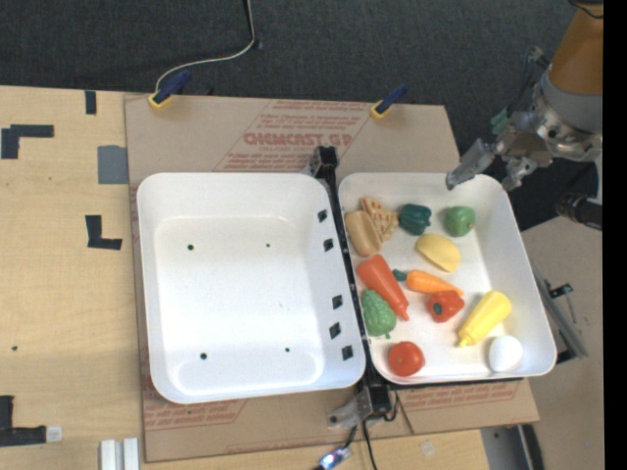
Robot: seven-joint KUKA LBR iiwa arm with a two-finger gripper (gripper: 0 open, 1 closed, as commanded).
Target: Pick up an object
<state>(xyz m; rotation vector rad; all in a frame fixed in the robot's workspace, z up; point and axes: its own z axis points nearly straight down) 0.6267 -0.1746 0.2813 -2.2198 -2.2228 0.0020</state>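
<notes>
The gripper (487, 171) is hovering with fingers spread and nothing between them over the right bin's (523, 262) far rim. Toy foods are lying below, a green pepper (458, 220) nearest.

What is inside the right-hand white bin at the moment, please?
The right bin holds toy food: a waffle, carrot, tomato, corn, white egg and other pieces. Anything beneath them is hidden.

A wooden bench top (59, 262) marked with black tape pieces (98, 231) is seen at the left of the frame. Dark carpeted floor (392, 18) is shown across the top, crossed by a pale cable (245, 27). Lighting is even.
</notes>
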